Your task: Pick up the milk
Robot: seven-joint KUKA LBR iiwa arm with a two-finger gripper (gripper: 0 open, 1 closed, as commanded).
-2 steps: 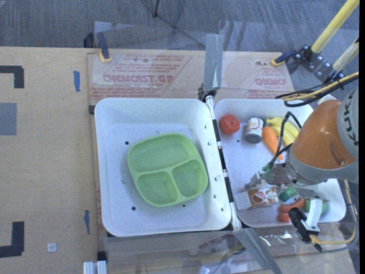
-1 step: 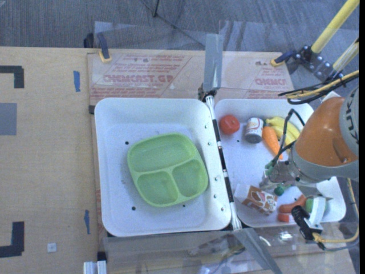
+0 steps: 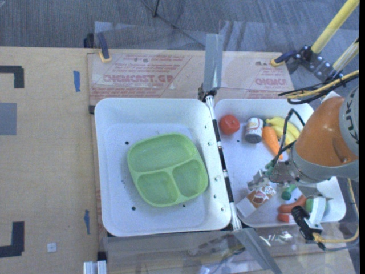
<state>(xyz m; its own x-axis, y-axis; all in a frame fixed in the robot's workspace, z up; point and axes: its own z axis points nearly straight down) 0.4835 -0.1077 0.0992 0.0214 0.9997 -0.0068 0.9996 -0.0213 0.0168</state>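
Note:
The milk (image 3: 258, 197) is a small carton with a brown and red label. It lies tilted near the front left corner of the right bin (image 3: 228, 170). My gripper (image 3: 262, 180) hangs just behind the carton, very close to its top end. Whether it touches the carton is unclear. The grey arm with its orange band (image 3: 322, 138) reaches in from the right and hides part of the bin's right side.
Along the right bin's back lie a red tomato (image 3: 229, 124), a can (image 3: 254, 129), a carrot (image 3: 271, 140) and bananas (image 3: 283, 128). Small red and green items (image 3: 287, 209) sit to the right of the milk. The left bin (image 3: 114, 124) holds a green divided plate (image 3: 167, 169).

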